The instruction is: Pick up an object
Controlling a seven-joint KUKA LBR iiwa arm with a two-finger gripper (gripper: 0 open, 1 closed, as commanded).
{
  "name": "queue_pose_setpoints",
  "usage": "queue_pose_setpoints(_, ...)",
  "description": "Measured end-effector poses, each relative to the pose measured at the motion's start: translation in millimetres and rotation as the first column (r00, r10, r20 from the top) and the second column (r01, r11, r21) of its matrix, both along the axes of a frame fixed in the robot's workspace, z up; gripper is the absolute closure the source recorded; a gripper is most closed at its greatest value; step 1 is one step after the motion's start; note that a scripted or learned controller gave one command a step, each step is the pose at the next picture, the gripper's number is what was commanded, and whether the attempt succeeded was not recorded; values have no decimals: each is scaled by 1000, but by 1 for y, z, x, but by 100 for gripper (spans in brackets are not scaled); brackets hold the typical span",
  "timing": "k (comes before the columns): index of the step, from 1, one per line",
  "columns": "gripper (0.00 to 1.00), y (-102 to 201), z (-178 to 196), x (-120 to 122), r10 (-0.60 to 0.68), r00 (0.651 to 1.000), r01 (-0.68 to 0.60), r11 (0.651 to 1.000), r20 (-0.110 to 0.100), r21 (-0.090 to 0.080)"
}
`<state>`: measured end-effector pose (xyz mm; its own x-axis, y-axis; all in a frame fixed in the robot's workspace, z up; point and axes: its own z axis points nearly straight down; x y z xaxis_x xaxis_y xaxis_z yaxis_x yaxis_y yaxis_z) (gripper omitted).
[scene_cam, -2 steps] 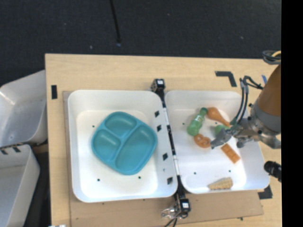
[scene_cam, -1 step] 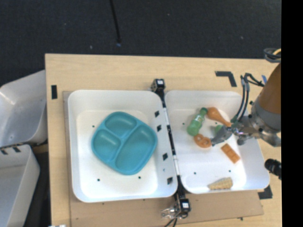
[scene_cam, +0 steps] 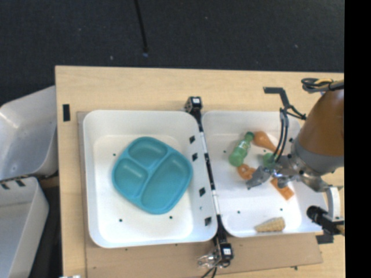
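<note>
Left bin (scene_cam: 95, 213): we see a blue divided plate (scene_cam: 152, 174) lying flat near its middle, its long axis running diagonally from upper left to lower right.
Right bin (scene_cam: 243, 222): we count several small things in it.
Green bottle (scene_cam: 239, 150): it lies tilted, long axis from lower left to upper right, cap end toward the upper right.
Orange pieces (scene_cam: 264, 139): one sits just beside the bottle's cap, one below the bottle, one under the arm's end; shapes hard to make out.
Tan cone (scene_cam: 270, 226): it lies near the front wall, long axis left to right.
Gripper (scene_cam: 268, 175): low among the orange pieces; we cannot tell its state.
Arm (scene_cam: 322, 135): cut off at the right.
</note>
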<state>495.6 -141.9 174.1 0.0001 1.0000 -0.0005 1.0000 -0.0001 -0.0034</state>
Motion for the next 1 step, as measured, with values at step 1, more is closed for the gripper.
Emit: queue_pose_setpoints(1, 0, 7, -48, 3, -5, 1000, 5, 1000, -1, 0)
